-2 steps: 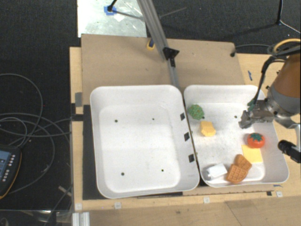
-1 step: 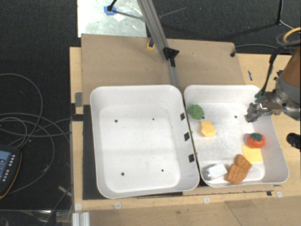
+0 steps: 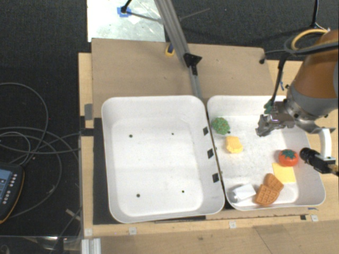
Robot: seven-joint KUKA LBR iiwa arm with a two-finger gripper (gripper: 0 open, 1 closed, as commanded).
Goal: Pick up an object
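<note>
The hand (image 3: 266,125) hovers at the right bin's (image 3: 249,106) upper right; its grip can't be made out. Left of it: broccoli (image 3: 221,125), cheese (image 3: 234,144). Lower right: tomato (image 3: 287,157), waffle (image 3: 268,189).

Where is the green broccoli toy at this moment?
The broccoli lies in the right bin, near its upper left corner, just above the yellow block.

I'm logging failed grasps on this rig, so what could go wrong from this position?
The tool hovers over bare floor of the right bin, apart from every item, so closing here would likely grab nothing. The waffle, yellow slice and tomato crowd together, so a descent there may jostle neighbours.
</note>
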